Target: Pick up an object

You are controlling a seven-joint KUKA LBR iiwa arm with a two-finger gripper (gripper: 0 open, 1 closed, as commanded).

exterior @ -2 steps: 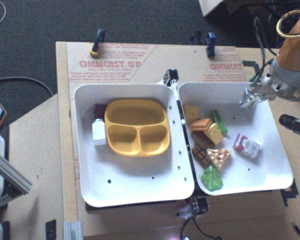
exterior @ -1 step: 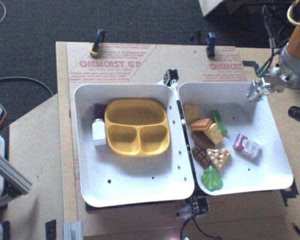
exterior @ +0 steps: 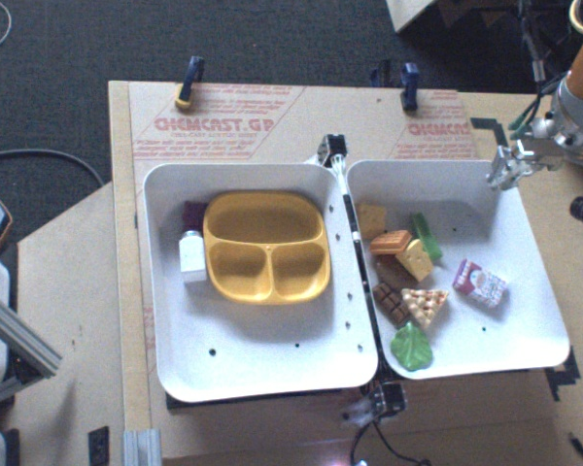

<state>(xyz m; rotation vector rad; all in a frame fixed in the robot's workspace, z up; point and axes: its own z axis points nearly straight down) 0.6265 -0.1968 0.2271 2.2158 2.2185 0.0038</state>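
Several toy foods lie in the right bin (exterior: 525, 231). Among them are a red and white packet (exterior: 480, 283), a pizza slice (exterior: 424, 305), a chocolate bar (exterior: 391, 305), a green leaf (exterior: 412, 349), a yellow cheese wedge (exterior: 416, 258) and a tan piece (exterior: 371, 219). My gripper (exterior: 506, 170) hangs over the far right corner of that bin, above its rim and apart from the foods. Nothing shows in it.
The left bin (exterior: 175, 338) holds a yellow divided plate (exterior: 266, 246), a small white bottle (exterior: 192, 257) and a dark purple item (exterior: 194, 214) by its left wall. Clamps (exterior: 188, 83) (exterior: 408, 83) stand at the bench's far edge. A divider rim (exterior: 355, 250) runs between the bins.
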